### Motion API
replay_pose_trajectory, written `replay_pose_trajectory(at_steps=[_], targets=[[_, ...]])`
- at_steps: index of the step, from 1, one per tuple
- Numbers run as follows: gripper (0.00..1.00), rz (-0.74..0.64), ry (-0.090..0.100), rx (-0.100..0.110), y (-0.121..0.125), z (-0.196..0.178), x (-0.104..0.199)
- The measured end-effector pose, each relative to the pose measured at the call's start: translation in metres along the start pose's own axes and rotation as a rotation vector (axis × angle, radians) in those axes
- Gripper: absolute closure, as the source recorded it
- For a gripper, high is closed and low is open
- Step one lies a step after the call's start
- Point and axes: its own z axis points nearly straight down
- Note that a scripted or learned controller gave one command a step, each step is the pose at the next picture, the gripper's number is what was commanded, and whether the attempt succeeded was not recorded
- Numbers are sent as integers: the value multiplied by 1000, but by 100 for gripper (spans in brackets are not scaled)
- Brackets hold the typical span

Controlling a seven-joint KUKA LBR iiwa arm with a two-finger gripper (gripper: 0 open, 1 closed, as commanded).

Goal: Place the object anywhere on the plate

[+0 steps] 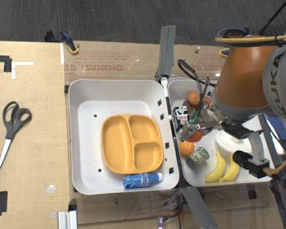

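A yellow divided plate lies in the middle of the left bin. My gripper is low in the right bin, near its left wall. It hangs right over a red-orange round fruit, which it partly hides. An orange sits just in front of that fruit, and another orange lies behind the gripper. The arm's orange band covers the back right of that bin.
A blue tube lies at the left bin's front wall, just off the plate. The right bin also holds a green can, two bananas and a white round object. Scissors lie on the bench at far left.
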Motion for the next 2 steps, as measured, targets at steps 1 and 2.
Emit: replay_pose_trajectory(at_steps=[1,2], targets=[[100,-283,1,-2,12,37,62],[0,-282,1,-3,12,37,61]])
